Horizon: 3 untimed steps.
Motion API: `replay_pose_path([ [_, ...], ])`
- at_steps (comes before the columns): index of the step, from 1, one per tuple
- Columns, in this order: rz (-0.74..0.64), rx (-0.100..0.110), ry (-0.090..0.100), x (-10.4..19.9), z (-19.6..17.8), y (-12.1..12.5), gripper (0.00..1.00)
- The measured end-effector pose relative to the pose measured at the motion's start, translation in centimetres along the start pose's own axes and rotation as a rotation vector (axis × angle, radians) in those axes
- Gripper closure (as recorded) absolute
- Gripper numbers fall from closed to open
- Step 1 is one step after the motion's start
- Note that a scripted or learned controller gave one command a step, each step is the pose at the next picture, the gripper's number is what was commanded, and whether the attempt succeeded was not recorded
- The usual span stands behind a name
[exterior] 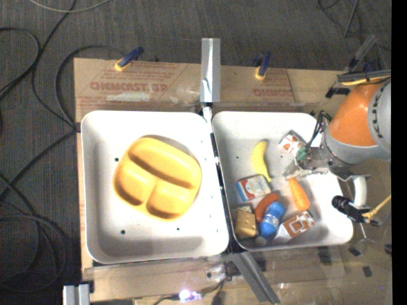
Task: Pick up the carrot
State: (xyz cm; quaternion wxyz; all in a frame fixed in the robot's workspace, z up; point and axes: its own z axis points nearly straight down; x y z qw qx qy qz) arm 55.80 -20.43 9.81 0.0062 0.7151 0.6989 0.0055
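The carrot point(299, 195), short and orange, lies in the right bin point(331, 237) towards its right side, pointing up and slightly left. My gripper point(303, 170) hangs directly over the carrot's upper tip, at the end of the grey arm with its orange band point(356, 121) coming in from the right. The gripper's lower end meets or nearly meets the carrot's top, and I cannot make out contact from this angle.
Around the carrot lie a banana point(259, 159), a small carton point(291, 143) by the gripper, another carton point(253, 187), a red item point(268, 203), a blue bottle point(272, 220), a brown block point(245, 222) and a striped carton point(297, 222). A yellow divided plate point(158, 176) sits in the left bin point(95, 234).
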Motion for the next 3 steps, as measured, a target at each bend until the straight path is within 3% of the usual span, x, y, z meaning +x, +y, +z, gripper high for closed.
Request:
replay_pose_path([
  [1,-0.177,0.017,0.003,5.9,-9.0,3.0,1.0],
  [2,-0.314,0.018,0.004,5.9,-2.2,1.3,1.0],
  [3,-0.636,0.016,0.006,3.1,-9.0,-4.0,1.0],
])
